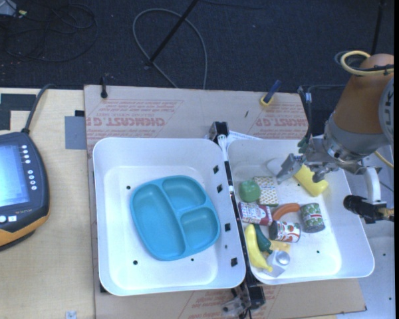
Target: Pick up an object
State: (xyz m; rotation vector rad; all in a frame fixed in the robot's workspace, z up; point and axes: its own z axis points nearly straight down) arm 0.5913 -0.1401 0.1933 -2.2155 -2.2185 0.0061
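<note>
I see the claw [304, 167] low in the right bin [359, 258], its fingers spread, just beside a yellow block [312, 181] near the bin's far wall. The block looks light, stiff and smooth; I'd close across its short sides

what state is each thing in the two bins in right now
blue divided plastic tray: flat in left bin, nothing on it
yellow plastic block: in right bin, beneath the tool
yellow banana: lying flat
small green tin can: on its side
green round ball: resting by divider
</note>
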